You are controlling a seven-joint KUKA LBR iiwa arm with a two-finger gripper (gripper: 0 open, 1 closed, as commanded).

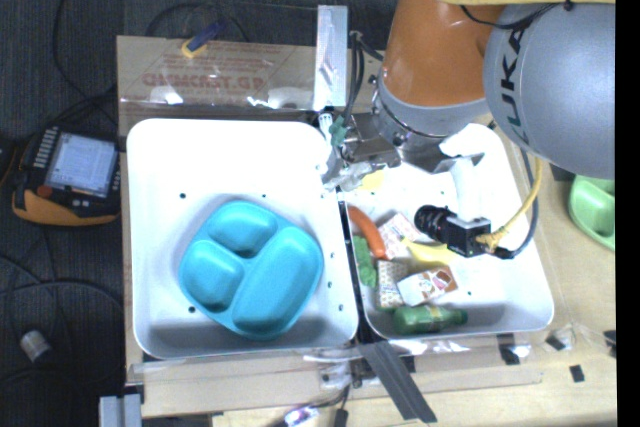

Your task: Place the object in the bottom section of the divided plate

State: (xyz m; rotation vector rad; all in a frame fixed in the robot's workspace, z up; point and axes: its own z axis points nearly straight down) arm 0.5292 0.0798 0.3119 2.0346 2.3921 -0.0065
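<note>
A blue divided plate (252, 264) with three sections lies in the left white bin (160, 165), toward its front. My gripper (345, 167) hangs over the wall between the two bins, at the back of the right bin (530, 300). A small yellow piece (373, 181) lies right beside it; I cannot tell whether the two touch. In the right bin lie an orange carrot (367, 233), a green cucumber (428, 318) and a few small printed packets (425, 286).
A cardboard sheet with a clear bag (215, 75) lies behind the left bin. A handheld device (70, 170) sits off the bench to the left. A green object (598, 207) shows at the far right. The big arm covers the back of the right bin.
</note>
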